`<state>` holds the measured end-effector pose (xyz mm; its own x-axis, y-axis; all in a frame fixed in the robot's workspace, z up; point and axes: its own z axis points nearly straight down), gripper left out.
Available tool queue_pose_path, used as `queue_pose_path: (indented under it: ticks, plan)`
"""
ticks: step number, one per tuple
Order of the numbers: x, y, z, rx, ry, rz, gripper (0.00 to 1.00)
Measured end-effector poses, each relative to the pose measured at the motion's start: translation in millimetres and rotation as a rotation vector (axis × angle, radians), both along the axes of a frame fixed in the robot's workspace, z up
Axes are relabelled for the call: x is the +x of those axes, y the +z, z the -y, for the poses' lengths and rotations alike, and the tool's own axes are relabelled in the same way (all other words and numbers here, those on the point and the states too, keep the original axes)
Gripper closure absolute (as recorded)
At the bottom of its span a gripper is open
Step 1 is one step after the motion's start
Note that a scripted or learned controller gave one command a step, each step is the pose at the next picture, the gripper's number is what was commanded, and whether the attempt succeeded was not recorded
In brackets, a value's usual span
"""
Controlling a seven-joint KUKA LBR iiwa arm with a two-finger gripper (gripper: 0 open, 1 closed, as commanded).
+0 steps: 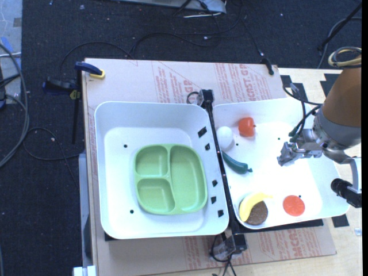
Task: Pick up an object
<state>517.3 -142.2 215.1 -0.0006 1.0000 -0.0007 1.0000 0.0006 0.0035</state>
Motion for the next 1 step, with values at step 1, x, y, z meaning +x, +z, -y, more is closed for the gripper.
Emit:
queue_pose_path:
  ticks: [1]
  plan:
    - [0.8,50.5,0.0,0.0,0.0,0.0,1.0]
